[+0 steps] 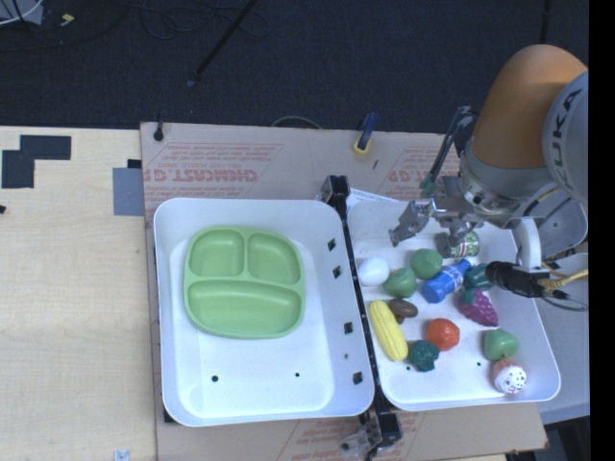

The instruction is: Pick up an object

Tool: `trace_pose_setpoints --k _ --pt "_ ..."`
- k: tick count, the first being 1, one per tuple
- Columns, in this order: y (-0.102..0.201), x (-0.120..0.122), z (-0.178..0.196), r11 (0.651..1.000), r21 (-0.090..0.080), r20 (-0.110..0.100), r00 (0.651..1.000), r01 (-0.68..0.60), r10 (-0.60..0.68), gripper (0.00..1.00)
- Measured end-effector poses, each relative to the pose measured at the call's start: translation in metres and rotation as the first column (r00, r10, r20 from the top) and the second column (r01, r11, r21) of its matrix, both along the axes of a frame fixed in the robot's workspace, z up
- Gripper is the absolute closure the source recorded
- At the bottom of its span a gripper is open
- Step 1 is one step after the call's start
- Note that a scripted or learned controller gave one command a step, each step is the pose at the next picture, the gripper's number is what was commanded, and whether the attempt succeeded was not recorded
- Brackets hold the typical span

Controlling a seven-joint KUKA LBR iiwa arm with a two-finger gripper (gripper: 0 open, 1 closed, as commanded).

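Two white bins side by side; the gripper [434, 221] hangs over the right bin [538, 377], fingers spread wide, nothing between them or touching them. Toy food sits just below: green pear [427, 262], blue bottle [444, 282], corn [388, 329]. Left bin [173, 353] holds a green tray [244, 283].

Red print showing on cardboard sheet [231, 161] lying under both bins, above left bin [173, 257]; lettering sitting upside down and mirrored from this view, largest word seeming to read "CHEMCREST" or similar, exact spelling not sure. Smaller red lines sitting beneath it, too small to read. More red print peeking out at sheet's lower edge, near bottom centre, illegible. Dark letters "UKA" showing on grey arm housing [567, 128] at right edge, running vertically, partly cropped.
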State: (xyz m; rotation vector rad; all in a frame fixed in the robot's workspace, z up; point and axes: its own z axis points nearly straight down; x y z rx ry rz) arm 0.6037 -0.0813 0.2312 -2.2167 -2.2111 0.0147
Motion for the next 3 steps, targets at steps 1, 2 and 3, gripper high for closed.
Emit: trace_pose_setpoints --k 1,2,3 --pt "0.000 0.002 0.007 1.000 -0.001 0.013 1.000 -0.002 0.002 0.00" --pt "-0.001 0.000 -0.058 1.000 0.000 0.005 1.000 -0.003 0.003 0.00" --pt "-0.002 -0.003 -0.121 1.000 0.001 0.007 1.000 -0.003 0.003 0.00"
